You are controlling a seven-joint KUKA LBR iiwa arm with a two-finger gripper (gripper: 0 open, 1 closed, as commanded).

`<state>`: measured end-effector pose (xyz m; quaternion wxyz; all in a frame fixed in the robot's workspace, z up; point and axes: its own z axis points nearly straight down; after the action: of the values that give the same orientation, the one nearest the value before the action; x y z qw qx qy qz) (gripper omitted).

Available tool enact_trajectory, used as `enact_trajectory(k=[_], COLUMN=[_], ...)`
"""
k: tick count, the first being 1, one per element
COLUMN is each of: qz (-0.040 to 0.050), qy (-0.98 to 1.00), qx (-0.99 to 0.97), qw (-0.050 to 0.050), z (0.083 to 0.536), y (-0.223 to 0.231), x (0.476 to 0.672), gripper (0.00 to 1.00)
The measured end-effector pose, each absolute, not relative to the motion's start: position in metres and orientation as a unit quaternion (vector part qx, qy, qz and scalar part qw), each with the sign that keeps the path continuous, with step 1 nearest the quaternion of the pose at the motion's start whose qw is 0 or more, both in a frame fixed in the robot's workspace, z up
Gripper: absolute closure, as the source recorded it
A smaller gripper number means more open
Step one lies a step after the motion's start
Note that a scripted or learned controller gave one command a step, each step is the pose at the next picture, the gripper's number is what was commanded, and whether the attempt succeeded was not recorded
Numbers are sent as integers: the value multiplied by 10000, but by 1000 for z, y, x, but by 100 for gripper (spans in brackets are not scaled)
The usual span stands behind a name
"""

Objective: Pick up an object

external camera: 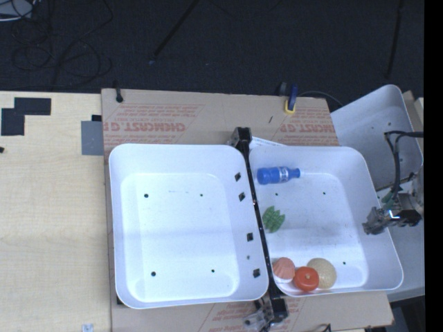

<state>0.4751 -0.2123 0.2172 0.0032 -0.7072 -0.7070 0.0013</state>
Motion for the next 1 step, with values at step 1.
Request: enact_trajectory(k=[1], qz=[-29], qy=[-7077], qx=[-7064], qw=[-71], z=[360], y=[-215], x=[477], gripper=[100])
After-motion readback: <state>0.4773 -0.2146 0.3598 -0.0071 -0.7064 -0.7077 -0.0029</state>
